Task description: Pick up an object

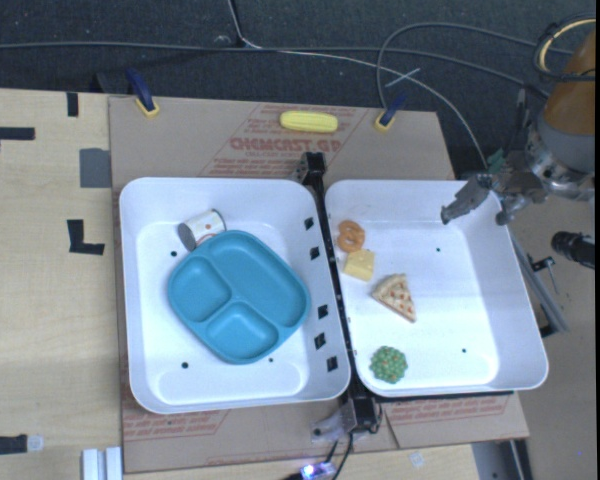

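The right bin (480, 298) holds a small orange pretzel (351, 235), a yellow cheese cube (359, 265), a pizza slice (395, 297) and a green broccoli piece (388, 364). All lie in its left half. My gripper (476, 207) hangs at the bin's upper right corner, well away from these items. Its two fingers (458, 206) are spread apart with nothing between them.
The left bin (145, 268) carries a blue divided plate (239, 294) and a small tipped cup (201, 228). A yellow banana-like piece (308, 121) lies on the cardboard behind the bins. Cables cross the dark area at the back.
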Available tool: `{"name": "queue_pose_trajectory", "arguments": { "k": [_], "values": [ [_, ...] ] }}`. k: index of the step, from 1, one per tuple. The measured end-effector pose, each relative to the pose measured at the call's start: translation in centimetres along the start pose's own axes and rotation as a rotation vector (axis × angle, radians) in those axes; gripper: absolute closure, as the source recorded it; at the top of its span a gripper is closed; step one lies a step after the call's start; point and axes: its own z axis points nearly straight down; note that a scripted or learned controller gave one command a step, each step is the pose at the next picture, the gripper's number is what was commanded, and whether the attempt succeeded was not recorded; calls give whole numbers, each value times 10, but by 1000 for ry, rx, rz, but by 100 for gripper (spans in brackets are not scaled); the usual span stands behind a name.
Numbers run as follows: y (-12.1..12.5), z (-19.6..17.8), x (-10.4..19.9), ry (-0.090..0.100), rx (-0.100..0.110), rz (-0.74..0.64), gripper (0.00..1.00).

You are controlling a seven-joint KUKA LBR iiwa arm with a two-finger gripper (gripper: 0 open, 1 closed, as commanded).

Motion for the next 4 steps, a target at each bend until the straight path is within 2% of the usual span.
{"name": "queue_pose_trajectory", "arguments": {
  "k": [1, 3, 4],
  "values": [
    [3, -7, 0, -3, -12, -3, 0],
    [9, 87, 8, -2, -7, -4, 0],
    [12, 150, 10, -4, -10, -5, 0]
  ]
}}
